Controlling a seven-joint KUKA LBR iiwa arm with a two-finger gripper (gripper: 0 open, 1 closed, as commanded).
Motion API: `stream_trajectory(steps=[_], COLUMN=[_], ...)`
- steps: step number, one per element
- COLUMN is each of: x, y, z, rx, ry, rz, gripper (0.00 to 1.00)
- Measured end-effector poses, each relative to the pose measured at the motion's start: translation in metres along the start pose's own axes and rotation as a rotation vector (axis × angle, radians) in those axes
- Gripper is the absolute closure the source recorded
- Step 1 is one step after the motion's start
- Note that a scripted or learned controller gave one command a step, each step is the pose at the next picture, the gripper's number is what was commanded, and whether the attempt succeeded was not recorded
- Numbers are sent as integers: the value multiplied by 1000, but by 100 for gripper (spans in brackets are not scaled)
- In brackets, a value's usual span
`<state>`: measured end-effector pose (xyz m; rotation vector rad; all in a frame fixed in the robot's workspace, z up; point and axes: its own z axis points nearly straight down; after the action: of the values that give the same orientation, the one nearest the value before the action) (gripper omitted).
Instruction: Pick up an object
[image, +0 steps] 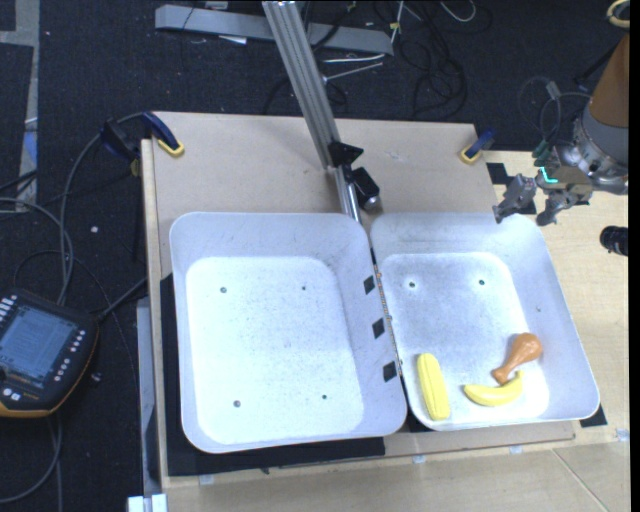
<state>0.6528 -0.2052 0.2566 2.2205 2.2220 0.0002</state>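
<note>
Three toys lie crowded in the right bin's (560, 300) near corner: corn (433, 386), banana (493, 394) and drumstick (520, 355), the last two touching. Gripper (533, 203) hangs beyond the far rim, fingers apart, holding nothing. Risk: a descent could strike the wall or nudge neighbours instead of gripping one

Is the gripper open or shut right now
Open: the gripper hangs above the right bin's far rim, its two fingers spread apart, nothing between them.

Even, bright overhead light whitens the bins (270, 240), shadows stay faint, and detail looks perhaps slightly soft.
</note>
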Motion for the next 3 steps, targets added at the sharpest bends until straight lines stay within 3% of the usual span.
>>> stream_trajectory(steps=[1, 3], x=[0, 11], y=[0, -5], z=[0, 110], rx=[0, 5], ry=[0, 1], rz=[0, 0], gripper=[0, 0])
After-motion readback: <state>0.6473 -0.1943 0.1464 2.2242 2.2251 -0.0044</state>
